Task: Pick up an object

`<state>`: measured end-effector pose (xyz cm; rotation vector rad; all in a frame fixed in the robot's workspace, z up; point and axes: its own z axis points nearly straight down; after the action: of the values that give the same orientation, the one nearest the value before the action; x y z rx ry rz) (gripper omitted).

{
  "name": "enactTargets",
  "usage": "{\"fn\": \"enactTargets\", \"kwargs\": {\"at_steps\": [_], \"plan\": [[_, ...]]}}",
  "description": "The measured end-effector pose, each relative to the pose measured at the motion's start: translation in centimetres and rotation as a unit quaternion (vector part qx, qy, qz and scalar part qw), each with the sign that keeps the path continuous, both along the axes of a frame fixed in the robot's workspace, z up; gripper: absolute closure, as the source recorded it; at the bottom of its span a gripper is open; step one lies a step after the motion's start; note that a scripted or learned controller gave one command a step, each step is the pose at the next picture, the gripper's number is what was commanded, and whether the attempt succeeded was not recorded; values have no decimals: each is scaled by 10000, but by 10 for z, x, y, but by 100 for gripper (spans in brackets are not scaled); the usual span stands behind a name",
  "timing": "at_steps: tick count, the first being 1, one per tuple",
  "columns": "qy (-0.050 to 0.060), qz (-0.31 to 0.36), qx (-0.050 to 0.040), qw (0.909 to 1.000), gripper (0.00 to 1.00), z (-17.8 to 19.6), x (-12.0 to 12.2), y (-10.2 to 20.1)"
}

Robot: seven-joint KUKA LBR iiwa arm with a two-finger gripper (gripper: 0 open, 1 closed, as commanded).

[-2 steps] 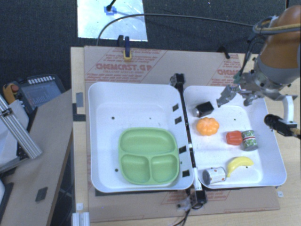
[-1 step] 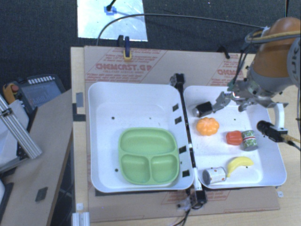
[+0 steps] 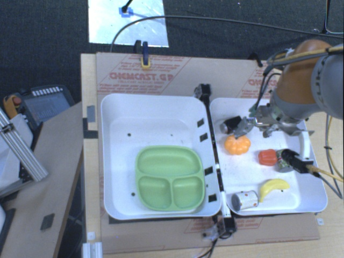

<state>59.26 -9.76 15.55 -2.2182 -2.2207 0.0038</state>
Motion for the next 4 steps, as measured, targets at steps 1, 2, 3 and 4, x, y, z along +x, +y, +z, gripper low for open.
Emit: {"fn": "enactTargets", "kwargs": {"at_steps": [1, 2, 3, 4], "plan": [[-6, -4, 2, 10000, 0, -60, 5, -3], [-28, -2, -4, 10000, 100, -46, 7, -3], [-57, 14, -7, 10000, 100, 11, 18, -4], [-56, 15, -7, 10000, 100, 66, 20, -4]]}}
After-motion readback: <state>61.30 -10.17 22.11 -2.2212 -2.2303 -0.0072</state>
